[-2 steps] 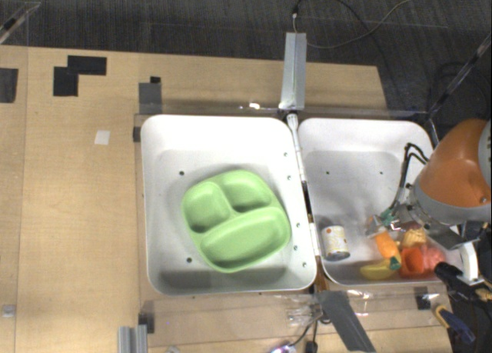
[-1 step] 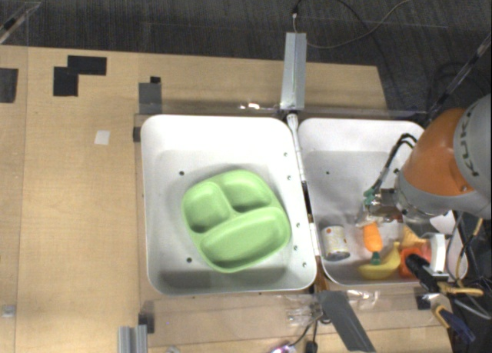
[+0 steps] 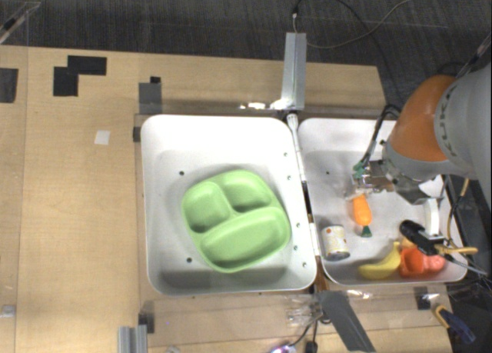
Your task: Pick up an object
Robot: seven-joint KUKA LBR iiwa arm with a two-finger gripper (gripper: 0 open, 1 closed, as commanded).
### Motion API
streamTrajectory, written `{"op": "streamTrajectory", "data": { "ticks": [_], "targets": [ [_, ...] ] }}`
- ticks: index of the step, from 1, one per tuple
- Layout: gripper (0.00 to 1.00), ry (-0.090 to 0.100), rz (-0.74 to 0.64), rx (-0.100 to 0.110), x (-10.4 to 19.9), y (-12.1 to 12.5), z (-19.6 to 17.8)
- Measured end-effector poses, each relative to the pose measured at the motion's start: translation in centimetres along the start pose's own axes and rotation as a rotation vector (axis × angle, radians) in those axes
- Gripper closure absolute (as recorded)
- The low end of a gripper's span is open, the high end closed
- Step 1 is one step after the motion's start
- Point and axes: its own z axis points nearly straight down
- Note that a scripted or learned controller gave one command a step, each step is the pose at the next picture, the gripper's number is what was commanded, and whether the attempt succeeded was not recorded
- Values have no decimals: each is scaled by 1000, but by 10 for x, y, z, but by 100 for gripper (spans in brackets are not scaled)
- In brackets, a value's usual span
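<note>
Progress is looking slight: every candidate is lying in a bin, and nothing is showing as lifted clear. The grey arm [image 3: 461, 121] is reaching in from the view's right, and the hand [image 3: 370, 181] is hanging over the bin on the view's right [image 3: 330, 140], just above the upper end of a small orange carrot [image 3: 361, 211] with a green tip. Whether the hand is open or closed I cannot tell from this slant, and whether it is touching the carrot is also unclear, so I am judging the grasp as not yet made. The carrot is looking like the likeliest target, since it is sitting nearest the hand, near the middle of that bin's floor. A small pale can [image 3: 334, 241] is standing near it toward the left wall, a yellow banana [image 3: 382, 266] is lying along the bin's near edge, and a red-orange thing [image 3: 423, 262] is sitting just beside the banana. A green divided plate [image 3: 234, 219] is occupying the other bin [image 3: 165, 190] and is lying well apart from the hand. What is remaining, by my reading, is the whole pick: closing on one thing and raising it off the floor of the bin. As for writing, the can's label is showing too small to read, and the dark patches on the desk [image 3: 69, 213] are forming plain blocks, not letters.
</note>
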Motion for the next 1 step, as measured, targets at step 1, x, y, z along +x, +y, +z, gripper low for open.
{"op": "streamTrajectory", "data": {
  "ticks": [1],
  "targets": [
    [100,1,198,9,45,15,-97]
  ]
}}
